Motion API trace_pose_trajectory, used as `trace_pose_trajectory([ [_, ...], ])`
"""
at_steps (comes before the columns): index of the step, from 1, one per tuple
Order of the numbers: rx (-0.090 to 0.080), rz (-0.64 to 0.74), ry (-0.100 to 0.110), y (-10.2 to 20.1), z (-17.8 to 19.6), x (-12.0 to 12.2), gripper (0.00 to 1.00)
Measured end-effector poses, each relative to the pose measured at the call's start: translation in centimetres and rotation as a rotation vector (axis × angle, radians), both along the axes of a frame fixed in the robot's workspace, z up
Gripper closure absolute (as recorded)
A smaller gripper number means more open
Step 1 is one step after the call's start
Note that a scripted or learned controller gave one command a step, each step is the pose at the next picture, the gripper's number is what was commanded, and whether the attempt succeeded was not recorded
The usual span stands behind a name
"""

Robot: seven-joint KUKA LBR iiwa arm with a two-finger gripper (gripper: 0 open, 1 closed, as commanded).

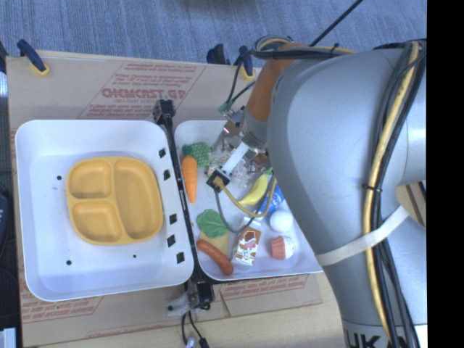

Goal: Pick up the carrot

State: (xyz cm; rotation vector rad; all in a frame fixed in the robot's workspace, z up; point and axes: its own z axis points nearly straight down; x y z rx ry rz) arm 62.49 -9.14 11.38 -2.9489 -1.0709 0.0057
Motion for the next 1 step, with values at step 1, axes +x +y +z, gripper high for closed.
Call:
trace_pose_trajectory([
  [1,-0.001,-0.178,0.001,6.83,7.76,-3.56,0.00],
])
